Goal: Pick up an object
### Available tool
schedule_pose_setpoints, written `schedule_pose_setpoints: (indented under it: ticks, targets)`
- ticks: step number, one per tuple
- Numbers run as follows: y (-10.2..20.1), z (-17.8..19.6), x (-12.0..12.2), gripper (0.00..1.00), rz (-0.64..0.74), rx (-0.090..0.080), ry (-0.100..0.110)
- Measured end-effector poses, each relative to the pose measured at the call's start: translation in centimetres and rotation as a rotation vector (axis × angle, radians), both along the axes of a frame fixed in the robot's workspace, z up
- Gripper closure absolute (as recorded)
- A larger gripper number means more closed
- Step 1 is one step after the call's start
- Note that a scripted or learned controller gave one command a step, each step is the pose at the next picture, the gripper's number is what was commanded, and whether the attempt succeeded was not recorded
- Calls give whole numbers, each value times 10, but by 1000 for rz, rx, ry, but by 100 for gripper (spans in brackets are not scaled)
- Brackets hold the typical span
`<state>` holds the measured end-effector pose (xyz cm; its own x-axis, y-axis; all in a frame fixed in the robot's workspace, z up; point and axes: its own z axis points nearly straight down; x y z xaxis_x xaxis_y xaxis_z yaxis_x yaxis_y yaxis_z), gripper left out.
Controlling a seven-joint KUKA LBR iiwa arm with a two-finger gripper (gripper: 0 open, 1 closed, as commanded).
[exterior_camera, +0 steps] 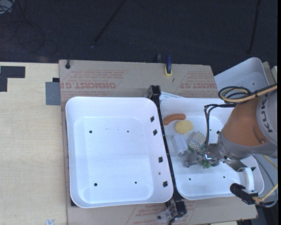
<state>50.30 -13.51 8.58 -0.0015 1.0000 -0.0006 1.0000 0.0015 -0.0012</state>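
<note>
The tool [198,159] sat low in the right bin [210,191], at six o'clock from a patterned block [196,139], probably placed to grasp it; its spread I could not tell. A sausage [174,119] and yellow piece [183,126] lay at eleven o'clock.

Cardboard sheet [131,78] under bins; clamp, perhaps [168,65], at far edge.

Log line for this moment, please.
arm: over right bin | claw: low, beside checkered block | nearby: orange sausage, yellow piece | grasp: unconfirmed
</note>
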Motion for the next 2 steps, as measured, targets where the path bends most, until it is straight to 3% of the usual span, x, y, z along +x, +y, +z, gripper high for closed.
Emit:
schedule_pose_setpoints:
  ticks: [1,2]
  targets:
    - [-3,13,0,100,-6,3,1]
    - [-4,22,0,100,-11,3,2]
